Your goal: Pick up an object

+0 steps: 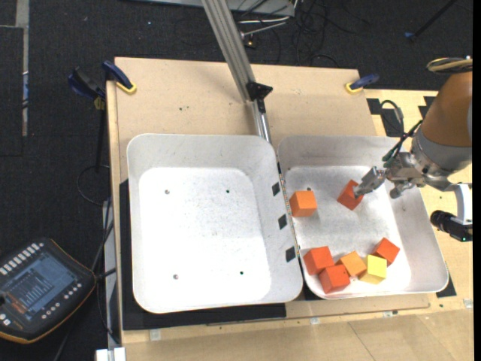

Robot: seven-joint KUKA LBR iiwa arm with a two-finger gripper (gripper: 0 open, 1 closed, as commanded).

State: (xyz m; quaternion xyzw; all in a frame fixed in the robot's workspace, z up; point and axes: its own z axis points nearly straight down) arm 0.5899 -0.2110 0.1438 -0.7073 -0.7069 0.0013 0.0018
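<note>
overhead, the grey arm (449, 130) with its orange band reaches in from the right over the right-hand bin (421, 235), its gripper (370, 186) low beside a tilted red block (349, 195). the near finger touches, or nearly touches, the block's upper right corner; whether the block sits between the fingers cannot be told from this angle, nor whether the fingers stand apart or together. an orange cube (304, 202) lies alone toward the bin's left side, well apart from the gripper. along the bin's near edge a cluster gathers: two red-orange blocks (319, 259) (334, 277) touching one another, a paler orange block (353, 263) just beside them, a yellow block (376, 269) next, and another red-orange block (387, 250) at the right end. the left-hand bin (150, 201) sits alongside, its rim touching the right bin's (small dark marks dot its floor). a handheld control pendant (37, 288) rests off the bench at lower left, and blue-and-yellow clamps (119, 77) grip the board's far corners.
</note>
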